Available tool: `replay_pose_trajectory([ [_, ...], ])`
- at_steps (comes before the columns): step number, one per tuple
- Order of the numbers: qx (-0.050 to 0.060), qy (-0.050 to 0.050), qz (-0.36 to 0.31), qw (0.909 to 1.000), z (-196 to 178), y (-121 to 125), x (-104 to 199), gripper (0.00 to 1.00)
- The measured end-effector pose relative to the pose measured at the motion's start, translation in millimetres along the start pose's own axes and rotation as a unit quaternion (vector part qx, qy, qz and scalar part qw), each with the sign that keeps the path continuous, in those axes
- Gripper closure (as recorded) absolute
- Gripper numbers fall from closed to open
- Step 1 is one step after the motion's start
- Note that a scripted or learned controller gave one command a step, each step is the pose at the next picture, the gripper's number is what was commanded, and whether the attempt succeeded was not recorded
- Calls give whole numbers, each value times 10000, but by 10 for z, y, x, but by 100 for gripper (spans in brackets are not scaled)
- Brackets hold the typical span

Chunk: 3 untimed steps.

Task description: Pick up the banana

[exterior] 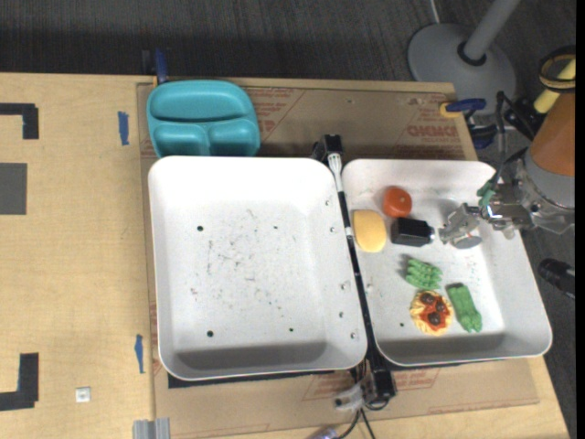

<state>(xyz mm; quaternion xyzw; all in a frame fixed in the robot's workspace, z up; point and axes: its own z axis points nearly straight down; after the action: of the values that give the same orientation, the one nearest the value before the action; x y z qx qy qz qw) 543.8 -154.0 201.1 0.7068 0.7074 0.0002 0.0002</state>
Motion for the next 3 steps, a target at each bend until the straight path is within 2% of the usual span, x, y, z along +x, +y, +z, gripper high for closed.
replay_pose_trajectory([
  [1,1,5,381,9993,1158,-356,381,0],
  [2,2,-3,2353,9719,162,871,796,0],
  [3,28,3,3090,9511,168,347,1676,0],
])
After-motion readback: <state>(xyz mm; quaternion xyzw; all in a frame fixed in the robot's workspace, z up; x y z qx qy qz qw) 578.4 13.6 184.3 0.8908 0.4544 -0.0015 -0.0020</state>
